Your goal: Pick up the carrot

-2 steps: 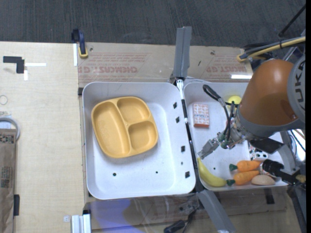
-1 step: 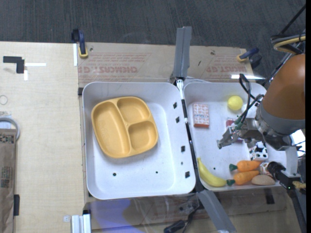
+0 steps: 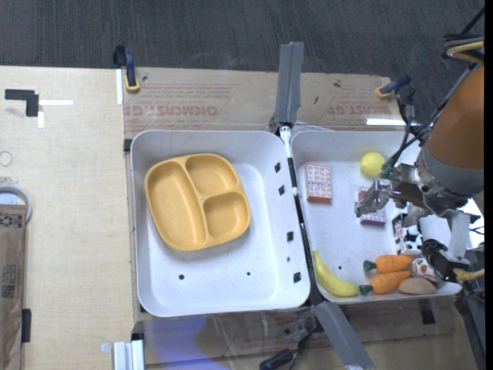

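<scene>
Gripper (image 3: 374, 199) hangs over the middle of the right bin (image 3: 339, 237), fingers state unreadable at this angle. Two carrots (image 3: 394, 263) lie at lower right of the frame, beside a banana (image 3: 331, 277). Yellow divided plate (image 3: 198, 200) sits in left bin (image 3: 154, 268).

The gripper (image 3: 375, 199) is hanging over the right bin (image 3: 339, 241), above a small pinkish item that is too blurred to name. Two carrots (image 3: 393, 263) are lying near the bin's front edge, beside a banana (image 3: 331, 278). A yellow ball (image 3: 373, 163) and a small red-and-white box (image 3: 319, 183) are sitting farther back. A yellow divided plate (image 3: 198, 200) is resting in the left bin (image 3: 154, 284).
</scene>
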Motion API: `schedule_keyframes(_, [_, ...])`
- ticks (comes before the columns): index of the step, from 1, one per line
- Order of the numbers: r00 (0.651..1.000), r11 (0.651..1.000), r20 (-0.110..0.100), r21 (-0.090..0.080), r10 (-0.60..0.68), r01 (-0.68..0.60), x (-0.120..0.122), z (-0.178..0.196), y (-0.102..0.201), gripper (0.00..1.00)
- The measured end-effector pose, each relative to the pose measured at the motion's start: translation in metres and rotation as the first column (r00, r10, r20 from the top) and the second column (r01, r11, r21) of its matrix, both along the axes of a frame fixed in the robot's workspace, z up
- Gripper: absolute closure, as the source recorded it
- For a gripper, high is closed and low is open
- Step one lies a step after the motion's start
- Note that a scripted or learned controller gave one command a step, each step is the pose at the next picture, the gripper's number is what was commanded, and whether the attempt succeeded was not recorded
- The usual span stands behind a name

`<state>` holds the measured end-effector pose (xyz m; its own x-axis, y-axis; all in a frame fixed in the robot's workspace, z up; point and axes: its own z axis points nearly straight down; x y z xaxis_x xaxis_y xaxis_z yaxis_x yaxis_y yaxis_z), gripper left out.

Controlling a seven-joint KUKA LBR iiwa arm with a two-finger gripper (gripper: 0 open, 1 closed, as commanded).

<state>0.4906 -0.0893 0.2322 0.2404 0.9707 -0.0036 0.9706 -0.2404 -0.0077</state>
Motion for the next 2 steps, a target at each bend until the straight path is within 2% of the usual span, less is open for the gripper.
schedule_keyframes(1, [1.0, 1.0, -0.002, 0.003, -0.016, 0.016, -0.015, -0.115, -0.009, 0.0])
schedule_keyframes(2, [0.961, 0.961, 0.001, -0.002, -0.277, 0.277, -0.008, 0.008, -0.037, 0.0])
